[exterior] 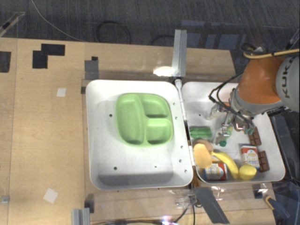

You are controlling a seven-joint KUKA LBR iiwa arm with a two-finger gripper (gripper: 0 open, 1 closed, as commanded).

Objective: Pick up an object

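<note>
Banana [227, 160] beside lemon [247, 171], perhaps can [214, 171], under arm [265, 86].

text: "KU" on grey arm [291, 81] | labels on can [215, 171], red carton [250, 156]: unreadable

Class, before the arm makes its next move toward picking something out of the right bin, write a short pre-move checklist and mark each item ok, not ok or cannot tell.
1. Hand is over the right bin, which holds the objects: ok.
2. Objects lie within that bin, such as the banana, lemon and green block: ok.
3. Hand already grips an object: cannot tell.
4. Target stands apart from its neighbours: not ok; the things near the front wall are crowded together.
5. Green divided plate lies in the left bin, apart from the hand: ok.
</note>
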